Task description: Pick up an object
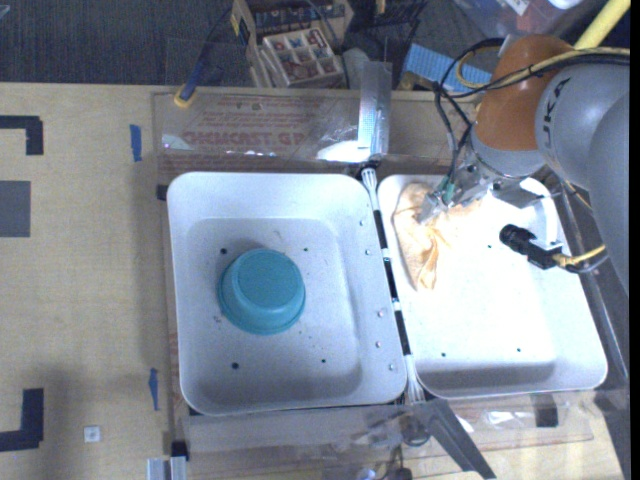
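Observation:
A pale yellow cloth (425, 243) lies crumpled in the right bin (510, 368), against its left wall near the far corner. My gripper (447, 196) is down at the cloth's upper end, touching or just over the bunched fabric; the glare there hides how it stands. An upturned blue bowl (262, 289) rests in the middle of the left bin (200, 208), well away from the gripper.
The grey arm with its orange band (520, 78) reaches in over the right bin's far right corner. A black plug on a yellow cable (527, 245) hangs over the right bin. Boxes and clutter (295, 43) stand beyond the bins.

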`<state>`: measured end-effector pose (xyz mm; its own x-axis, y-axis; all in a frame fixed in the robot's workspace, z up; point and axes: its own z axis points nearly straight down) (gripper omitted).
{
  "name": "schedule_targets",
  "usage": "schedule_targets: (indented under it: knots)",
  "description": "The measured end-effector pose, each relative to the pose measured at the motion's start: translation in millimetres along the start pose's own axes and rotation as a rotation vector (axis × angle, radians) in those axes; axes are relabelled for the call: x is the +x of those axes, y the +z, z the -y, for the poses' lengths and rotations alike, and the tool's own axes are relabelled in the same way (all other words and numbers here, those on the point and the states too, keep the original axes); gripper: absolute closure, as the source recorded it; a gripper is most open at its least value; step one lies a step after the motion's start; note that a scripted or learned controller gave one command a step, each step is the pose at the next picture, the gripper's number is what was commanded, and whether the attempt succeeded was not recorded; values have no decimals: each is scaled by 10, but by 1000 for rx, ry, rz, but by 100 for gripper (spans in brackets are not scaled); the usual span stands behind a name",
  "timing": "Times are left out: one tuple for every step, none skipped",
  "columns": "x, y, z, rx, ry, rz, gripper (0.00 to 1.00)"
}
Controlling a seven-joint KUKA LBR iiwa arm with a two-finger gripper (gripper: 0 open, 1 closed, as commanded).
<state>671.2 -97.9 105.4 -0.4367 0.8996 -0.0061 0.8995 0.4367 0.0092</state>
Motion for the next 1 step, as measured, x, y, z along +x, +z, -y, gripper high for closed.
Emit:
schedule_targets:
  knots:
    - [305,-963,-119,7,126,-3,100]
